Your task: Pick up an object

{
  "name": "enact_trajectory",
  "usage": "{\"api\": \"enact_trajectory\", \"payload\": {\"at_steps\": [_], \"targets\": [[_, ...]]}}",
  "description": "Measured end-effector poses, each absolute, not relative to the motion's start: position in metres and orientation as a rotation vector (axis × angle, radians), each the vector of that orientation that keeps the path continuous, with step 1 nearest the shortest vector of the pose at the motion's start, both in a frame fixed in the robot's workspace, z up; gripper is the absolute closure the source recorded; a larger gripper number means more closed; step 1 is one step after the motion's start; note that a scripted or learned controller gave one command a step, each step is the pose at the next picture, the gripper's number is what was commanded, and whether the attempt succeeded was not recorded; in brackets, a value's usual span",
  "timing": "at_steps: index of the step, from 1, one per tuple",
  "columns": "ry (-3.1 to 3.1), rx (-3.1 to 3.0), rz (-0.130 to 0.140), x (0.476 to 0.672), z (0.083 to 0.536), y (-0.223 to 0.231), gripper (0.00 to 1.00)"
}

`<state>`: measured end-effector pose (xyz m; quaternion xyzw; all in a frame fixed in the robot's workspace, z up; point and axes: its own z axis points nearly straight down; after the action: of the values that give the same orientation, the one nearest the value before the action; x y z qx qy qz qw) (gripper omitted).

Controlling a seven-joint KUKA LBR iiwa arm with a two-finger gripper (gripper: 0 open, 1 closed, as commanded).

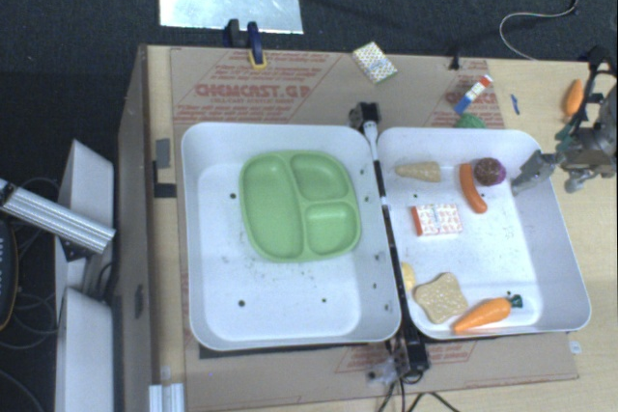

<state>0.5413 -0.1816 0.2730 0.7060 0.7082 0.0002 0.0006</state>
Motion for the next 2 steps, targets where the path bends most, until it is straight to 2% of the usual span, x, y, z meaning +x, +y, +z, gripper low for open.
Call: {"api": "enact_trajectory", "payload": {"at_steps": [1,2], "targets": [[2.226,2.219,-0.002,0.59,0.139,-0.197,0.0],[2.226,2.215,0.001,0.631,0.084,-0.206,0.0]]}}
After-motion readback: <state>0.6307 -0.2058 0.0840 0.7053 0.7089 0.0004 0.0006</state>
